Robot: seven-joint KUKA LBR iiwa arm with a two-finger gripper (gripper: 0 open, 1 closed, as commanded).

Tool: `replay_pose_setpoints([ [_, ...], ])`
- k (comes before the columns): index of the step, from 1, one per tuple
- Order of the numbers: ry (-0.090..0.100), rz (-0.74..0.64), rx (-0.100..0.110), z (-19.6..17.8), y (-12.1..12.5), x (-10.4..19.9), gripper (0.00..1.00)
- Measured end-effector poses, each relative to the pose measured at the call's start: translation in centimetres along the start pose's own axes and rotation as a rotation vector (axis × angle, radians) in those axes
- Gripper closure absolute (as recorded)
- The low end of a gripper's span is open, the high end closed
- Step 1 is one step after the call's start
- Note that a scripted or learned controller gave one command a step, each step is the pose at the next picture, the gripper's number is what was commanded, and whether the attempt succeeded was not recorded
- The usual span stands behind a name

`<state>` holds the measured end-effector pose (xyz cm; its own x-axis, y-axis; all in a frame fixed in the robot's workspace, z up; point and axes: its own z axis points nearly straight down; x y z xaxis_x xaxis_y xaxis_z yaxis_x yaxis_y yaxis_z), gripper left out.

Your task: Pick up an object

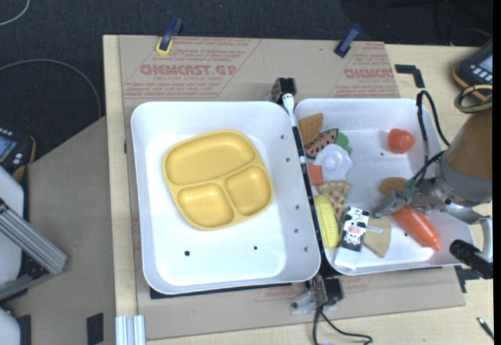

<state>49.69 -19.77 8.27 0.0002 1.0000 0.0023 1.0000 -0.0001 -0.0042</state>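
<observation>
I see a tan cardboard-topped bench (pixel 235 62) on dark carpet, two shallow white bins (pixel 156 179) side by side. The orange plastic carrot (pixel 419 228) lies in the right bin, touching the two-finger gripper (pixel 399 203) reaching in from the right; its opening I can't tell

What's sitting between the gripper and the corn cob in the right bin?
The gripper sits right of the corn cob. The black-and-white cow toy and a tan wedge lie between them, low in the right bin.
</observation>
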Motion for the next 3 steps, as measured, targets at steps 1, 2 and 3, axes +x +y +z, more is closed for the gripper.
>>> replay_pose_setpoints([
  [1, -0.004, 0.001, -0.009, -1.4, 0.2, -0.1, 1.00],
  [2, -0.006, 0.001, -0.009, -7.0, 0.1, -1.1, 1.00],
  [3, -0.006, -0.001, -0.012, -13.1, -0.5, -1.3, 1.00],
])
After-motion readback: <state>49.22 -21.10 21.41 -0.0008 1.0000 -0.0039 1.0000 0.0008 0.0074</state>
